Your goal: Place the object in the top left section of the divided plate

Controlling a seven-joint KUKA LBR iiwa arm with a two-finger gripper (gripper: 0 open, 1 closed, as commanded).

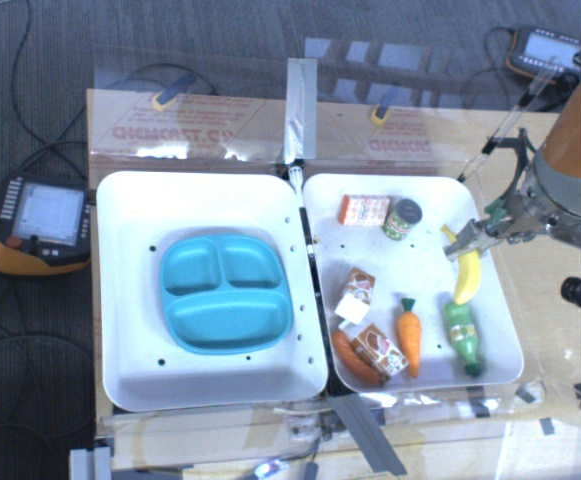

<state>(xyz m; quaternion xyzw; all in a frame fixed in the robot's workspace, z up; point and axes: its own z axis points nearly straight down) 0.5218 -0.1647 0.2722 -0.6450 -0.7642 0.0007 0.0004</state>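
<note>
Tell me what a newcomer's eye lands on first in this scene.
The bright blue divided plate in the left bin stands out at once against all that white. Next comes the clutter of toy food in the right bin: a carrot, a yellow banana and a green bottle. The end effector hangs just above the banana's top.

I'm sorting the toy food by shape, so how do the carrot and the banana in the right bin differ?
The carrot is orange with a green top; the banana is yellow. The carrot tapers straight to a point, while the banana is curved. The carrot lies near the bin's middle beside a brown packet; the banana lies by the right wall, just under the end effector. Both lie flat, lengthwise up and down the view.
</note>
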